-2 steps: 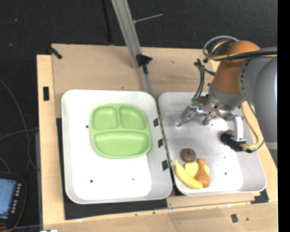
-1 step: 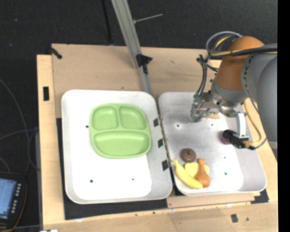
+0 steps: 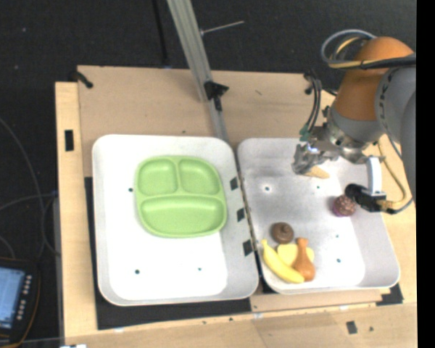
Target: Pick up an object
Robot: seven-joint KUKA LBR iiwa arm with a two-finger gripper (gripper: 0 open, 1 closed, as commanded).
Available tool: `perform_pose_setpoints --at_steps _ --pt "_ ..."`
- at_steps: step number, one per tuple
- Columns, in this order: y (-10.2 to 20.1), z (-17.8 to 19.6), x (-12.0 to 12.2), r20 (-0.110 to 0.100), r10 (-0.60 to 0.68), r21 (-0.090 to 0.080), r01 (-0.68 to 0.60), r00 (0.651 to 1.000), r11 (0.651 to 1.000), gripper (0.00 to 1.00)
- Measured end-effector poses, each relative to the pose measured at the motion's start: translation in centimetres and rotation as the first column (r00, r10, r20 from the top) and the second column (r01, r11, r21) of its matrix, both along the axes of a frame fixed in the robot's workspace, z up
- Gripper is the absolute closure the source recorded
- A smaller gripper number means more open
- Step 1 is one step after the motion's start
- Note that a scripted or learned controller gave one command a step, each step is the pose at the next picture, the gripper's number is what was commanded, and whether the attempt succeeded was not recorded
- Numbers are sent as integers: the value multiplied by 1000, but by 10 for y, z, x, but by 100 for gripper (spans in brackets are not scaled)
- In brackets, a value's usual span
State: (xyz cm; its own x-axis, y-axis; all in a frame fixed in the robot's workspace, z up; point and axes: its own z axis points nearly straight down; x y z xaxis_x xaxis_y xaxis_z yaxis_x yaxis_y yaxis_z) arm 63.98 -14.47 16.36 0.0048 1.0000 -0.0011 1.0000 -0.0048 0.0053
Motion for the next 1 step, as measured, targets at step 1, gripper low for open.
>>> perform_pose_setpoints --at_steps 1 --pt "-2 66 3 4 7 -2 -7 1000 1000 100"
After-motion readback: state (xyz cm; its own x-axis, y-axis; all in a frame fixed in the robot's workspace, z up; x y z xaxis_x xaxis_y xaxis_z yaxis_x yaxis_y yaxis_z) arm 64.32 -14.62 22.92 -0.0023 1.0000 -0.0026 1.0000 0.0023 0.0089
